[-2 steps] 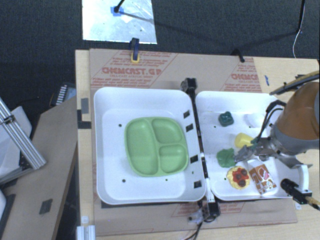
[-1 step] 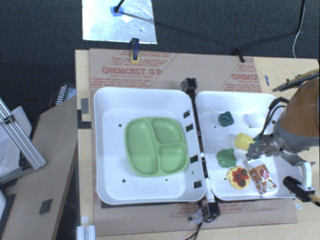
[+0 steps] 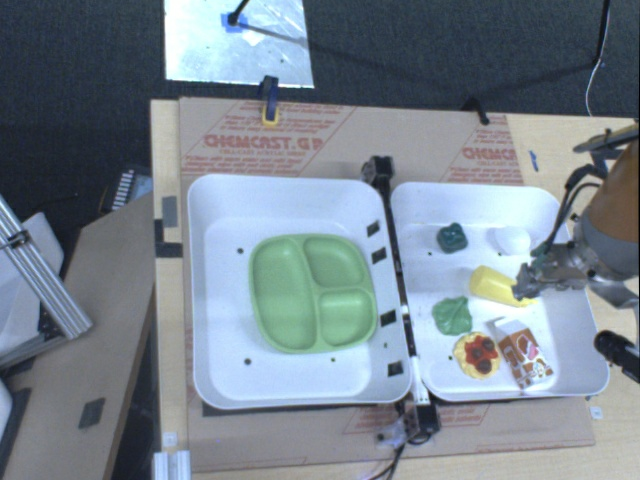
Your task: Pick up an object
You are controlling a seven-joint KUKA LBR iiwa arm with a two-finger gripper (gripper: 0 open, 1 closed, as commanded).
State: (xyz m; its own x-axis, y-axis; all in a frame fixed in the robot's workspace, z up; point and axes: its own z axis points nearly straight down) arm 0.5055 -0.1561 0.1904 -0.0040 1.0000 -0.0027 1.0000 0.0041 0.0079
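Arm over the right bin, closing on a yellow piece

The right bin (image 3: 575, 368) holds the yellow wedge (image 3: 492, 285), touching the gripper (image 3: 524, 285); whether it is grasped I cannot tell. An edge contact could push the wedge aside.

Left bin (image 3: 215, 208) has a green divided plate (image 3: 312, 293) sitting in the middle, three compartments. Both bins sit on a sheet of brown cardboard (image 3: 330, 133) with red CHEMCAST lettering, laid over the counter (image 3: 165, 158). There's a yellow clamp (image 3: 270, 101) at the cardboard's far edge, and beyond it a shiny silver sheet (image 3: 238, 28) on dark carpet (image 3: 70, 58). A black divider strip (image 3: 392, 258) runs between the bins. An aluminium rail (image 3: 35, 268) pokes in at far left.
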